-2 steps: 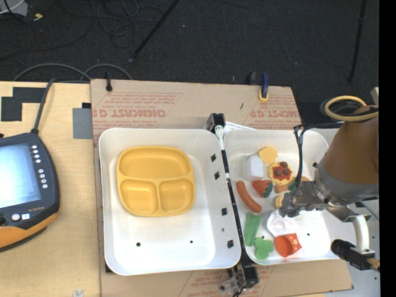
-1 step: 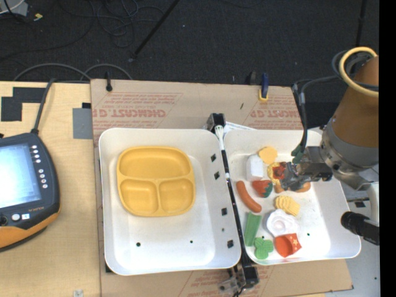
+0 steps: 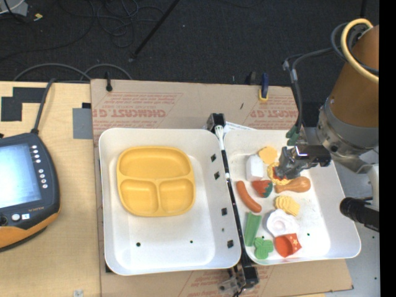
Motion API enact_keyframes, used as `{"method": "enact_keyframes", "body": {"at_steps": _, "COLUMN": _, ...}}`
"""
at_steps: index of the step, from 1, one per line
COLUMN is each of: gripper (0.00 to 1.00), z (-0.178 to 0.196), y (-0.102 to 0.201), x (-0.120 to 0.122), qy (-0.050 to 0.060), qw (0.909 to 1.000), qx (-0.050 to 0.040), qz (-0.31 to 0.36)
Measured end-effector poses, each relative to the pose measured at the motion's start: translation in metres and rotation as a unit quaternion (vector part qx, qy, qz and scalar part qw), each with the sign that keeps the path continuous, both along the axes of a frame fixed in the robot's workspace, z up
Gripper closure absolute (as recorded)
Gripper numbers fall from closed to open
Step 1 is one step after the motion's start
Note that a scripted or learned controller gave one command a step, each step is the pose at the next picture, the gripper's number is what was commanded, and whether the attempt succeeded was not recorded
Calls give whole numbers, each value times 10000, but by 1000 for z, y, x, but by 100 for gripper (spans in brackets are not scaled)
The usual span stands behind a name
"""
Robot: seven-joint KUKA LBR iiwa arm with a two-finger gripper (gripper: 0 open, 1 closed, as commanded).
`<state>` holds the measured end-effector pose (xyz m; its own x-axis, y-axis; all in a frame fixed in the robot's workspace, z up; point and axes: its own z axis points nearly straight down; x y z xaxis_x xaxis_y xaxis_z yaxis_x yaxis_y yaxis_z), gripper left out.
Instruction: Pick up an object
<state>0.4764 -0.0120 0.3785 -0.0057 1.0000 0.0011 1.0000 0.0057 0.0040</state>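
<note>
Over the right bin (image 3: 346,243) I have the gripper (image 3: 286,167) low among the toy food, its dark body sitting above the orange drumstick-shaped piece (image 3: 296,185) and just right of the yellow wedge (image 3: 268,154). From this angle I cannot tell whether the fingers are wide, narrow or closed on anything, since the gripper body hides their tips. The grey arm with its orange band (image 3: 365,45) comes in from the right edge.

Around the gripper, the right bin holds a white block (image 3: 255,166), a red and green piece (image 3: 262,187) just below it, a sausage (image 3: 249,196) lying at a slant toward the left wall, and a yellow ridged piece (image 3: 286,204) near the drumstick. Nearer to me lie a green strip (image 3: 252,228), a fried egg (image 3: 280,222), a green leafy piece (image 3: 263,248) and a red piece (image 3: 286,245).

On the left, the other bin (image 3: 124,252) carries a yellow divided plate (image 3: 156,180) with three compartments, sitting toward its far half. A handheld controller with a screen (image 3: 21,184) rests on the bench at the far left.
</note>
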Motion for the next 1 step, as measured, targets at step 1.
{"method": "enact_keyframes", "body": {"at_steps": 1, "gripper": 100, "z": 47, "y": 73, "x": 0, "qy": 10, "qw": 10000, "qx": 2, "qz": 15}}
